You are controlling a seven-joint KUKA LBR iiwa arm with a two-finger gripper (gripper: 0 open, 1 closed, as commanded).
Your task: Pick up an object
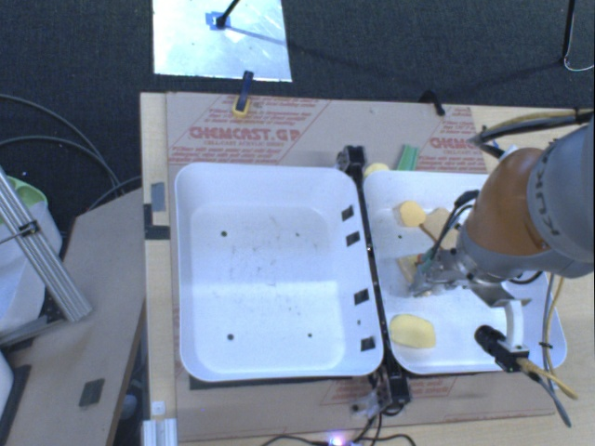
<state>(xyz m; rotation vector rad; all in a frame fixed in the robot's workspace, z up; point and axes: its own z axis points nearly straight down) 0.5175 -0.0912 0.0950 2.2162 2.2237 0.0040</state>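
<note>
My gripper (424,281) is low in the right bin (444,186), near its left side. Its tip is against a small tan object (407,267), and I cannot tell whether that object is held. A yellow oval object (412,332) lies just below the gripper, near the bin's front edge. A rounder yellow object (410,215) sits farther back. A pale wooden stick (436,229) slants between that object and the wrist. The arm's grey and orange body (521,216) covers the right half of the bin.
The left bin (200,249) stands beside the right one, with a black divider (364,249) between them. A small yellow ball (376,169) and a green strip (407,156) rest behind the right bin's back rim.
</note>
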